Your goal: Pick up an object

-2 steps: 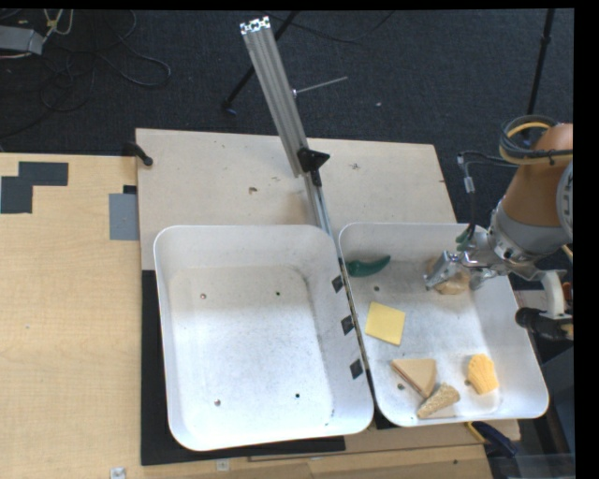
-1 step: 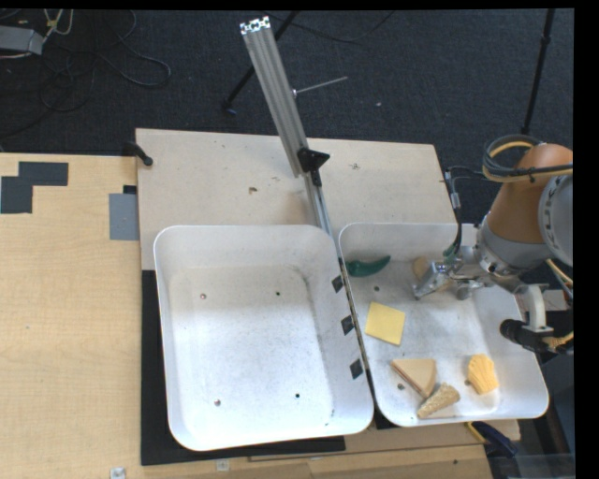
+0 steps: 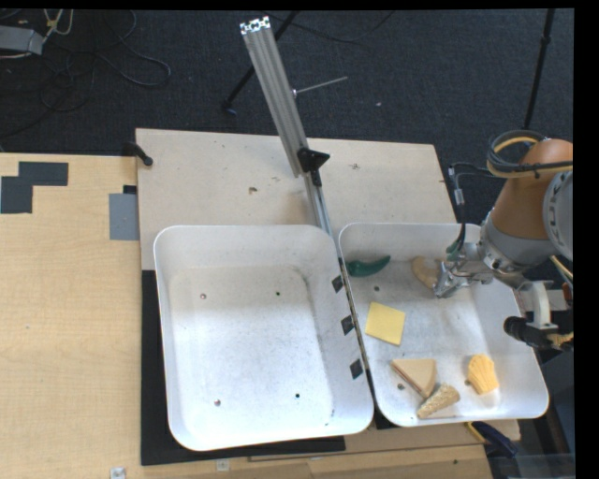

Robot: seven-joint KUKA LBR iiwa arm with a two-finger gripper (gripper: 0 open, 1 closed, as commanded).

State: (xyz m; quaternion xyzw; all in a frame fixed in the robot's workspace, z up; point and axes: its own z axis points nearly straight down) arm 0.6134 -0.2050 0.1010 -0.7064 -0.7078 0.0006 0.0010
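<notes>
No readable text, labels, brands, numbers or signs anywhere in view; bins (image 3: 245, 245), bench (image 3: 215, 178) and arm (image 3: 524, 210) carry no legible markings

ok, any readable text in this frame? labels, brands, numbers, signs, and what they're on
None readable.
The two white bins and the items in the right one (yellow square, green piece, sandwich-like wedge, corn-like piece) carry no print.
The checkered marker atop the metal rail is a pattern, not text.
The arm shows no legible label.
</notes>
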